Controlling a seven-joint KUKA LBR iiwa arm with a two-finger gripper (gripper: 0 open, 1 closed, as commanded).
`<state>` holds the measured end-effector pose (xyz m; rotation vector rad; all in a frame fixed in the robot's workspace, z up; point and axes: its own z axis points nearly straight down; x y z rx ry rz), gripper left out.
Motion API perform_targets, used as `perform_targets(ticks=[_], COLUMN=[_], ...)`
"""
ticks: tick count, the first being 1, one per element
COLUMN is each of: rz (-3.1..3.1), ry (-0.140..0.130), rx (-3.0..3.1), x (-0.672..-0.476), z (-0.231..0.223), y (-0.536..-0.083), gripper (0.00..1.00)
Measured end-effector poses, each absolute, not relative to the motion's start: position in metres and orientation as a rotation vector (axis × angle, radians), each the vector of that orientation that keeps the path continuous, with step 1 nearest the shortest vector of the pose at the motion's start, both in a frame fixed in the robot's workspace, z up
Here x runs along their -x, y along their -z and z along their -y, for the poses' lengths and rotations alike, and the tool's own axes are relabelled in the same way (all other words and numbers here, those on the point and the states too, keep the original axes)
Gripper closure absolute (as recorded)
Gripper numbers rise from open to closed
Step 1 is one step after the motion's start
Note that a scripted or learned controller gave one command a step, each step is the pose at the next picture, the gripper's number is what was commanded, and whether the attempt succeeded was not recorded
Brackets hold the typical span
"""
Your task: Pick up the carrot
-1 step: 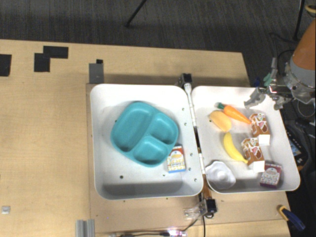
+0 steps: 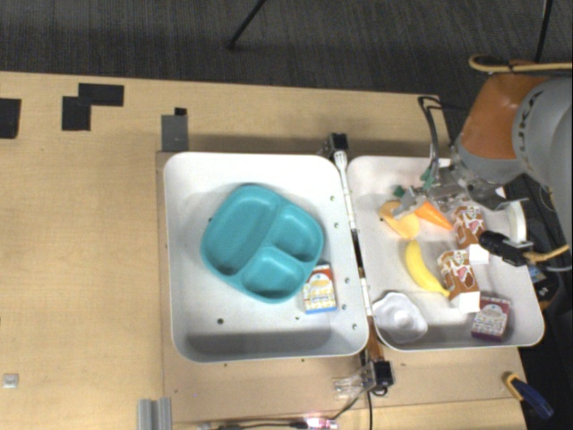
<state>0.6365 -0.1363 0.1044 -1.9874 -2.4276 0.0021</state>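
Where bench (image 2: 81, 267) ends; dark carpet (image 2: 134, 16).

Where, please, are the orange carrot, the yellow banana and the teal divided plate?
orange carrot (image 2: 431, 214): camera view, middle of its tapered body.
yellow banana (image 2: 423, 269): camera view, middle of its curve.
teal divided plate (image 2: 235, 236): camera view, floor of its left compartment.

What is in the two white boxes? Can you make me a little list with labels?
left bin: teal divided plate, small carton
right bin: carrot, banana, white cup, snack packets, small dark box
gripper: over the right bin's far end, right by the carrot
carrot held: cannot tell
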Motion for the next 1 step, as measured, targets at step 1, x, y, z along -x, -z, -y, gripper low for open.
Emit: perform_targets(ticks=[1], rz=[2.444], ry=[0.01], rx=[1.994], x=[-0.6422], z=[0.1366], y=[-0.123], gripper=[1.0])
